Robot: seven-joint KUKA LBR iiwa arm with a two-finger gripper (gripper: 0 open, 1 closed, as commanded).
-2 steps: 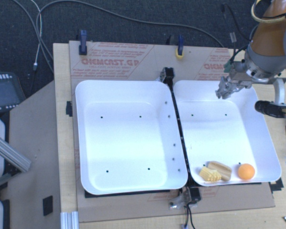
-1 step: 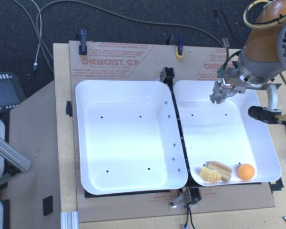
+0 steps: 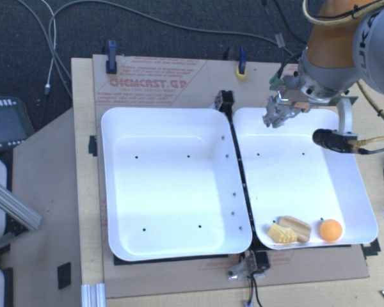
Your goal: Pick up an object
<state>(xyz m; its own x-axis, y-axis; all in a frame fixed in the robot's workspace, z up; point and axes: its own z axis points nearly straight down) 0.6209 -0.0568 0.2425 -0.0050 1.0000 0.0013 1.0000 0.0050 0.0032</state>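
Observation:
In the right bin, near its front edge, lie three small things: a yellow corn-like piece, a tan bread-like piece touching it, and an orange ball a little to their right. My gripper hangs over the back left corner of the right bin, far from these objects. Nothing shows between its fingers.
The left bin stands beside the right one, with a black divider strip between them. A black cylinder part juts out over the right bin's back right. Clamps hold the board at the back.

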